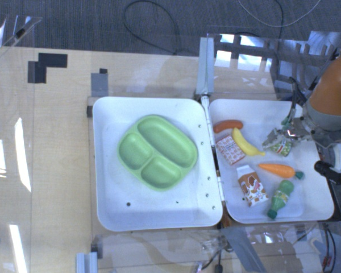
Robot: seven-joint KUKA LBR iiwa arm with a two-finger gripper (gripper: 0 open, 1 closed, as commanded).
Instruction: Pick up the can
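We're looking down on the table [57, 152] with two white bins side by side. The left bin [111, 209] has just a green divided plate [157, 151] sitting in the middle of it, tilted a bit diagonally.

The right bin [312, 209] is where all the stuff is. Near its left wall there's a sausage [228, 125] at the top, a banana [245, 143] right under it, and a small red and white box [230, 150] touching the banana's lower side. Further down we see a juice carton [252, 187] lying flat, a carrot [278, 170] to its upper right, and a green bottle [280, 198] lying slanted just below the carrot.

The can [282, 146] is in the upper right part of that bin, green and white with some red, lying tilted. The arm [332, 92] comes in from the right with its orange band up top, and the tool [288, 131] is right down on the can's upper edge. We honestly can't tell how wide the tool stands or whether it has the can at all, too cluttered there.
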